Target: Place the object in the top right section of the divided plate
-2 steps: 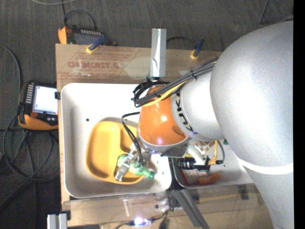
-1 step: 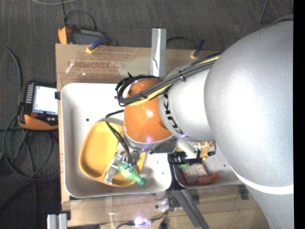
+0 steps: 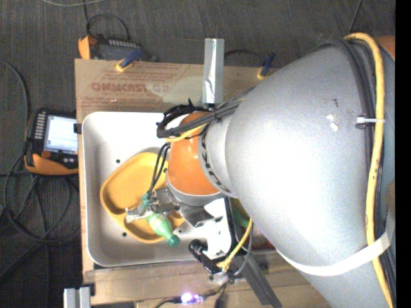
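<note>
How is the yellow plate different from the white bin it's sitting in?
The yellow plate is rounded with raised dividers; the white bin is squarish with one flat floor. The plate is bright yellow, the bin plain white. The plate is smaller, lying inside the bin. Both are shallow and partly hidden by the arm.

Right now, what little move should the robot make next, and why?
Probably lower a little and let go. The gripper hangs over the yellow plate in the white bin, with a green object at its tip. Whether the fingers actually clamp it is unclear, so go slowly.
</note>
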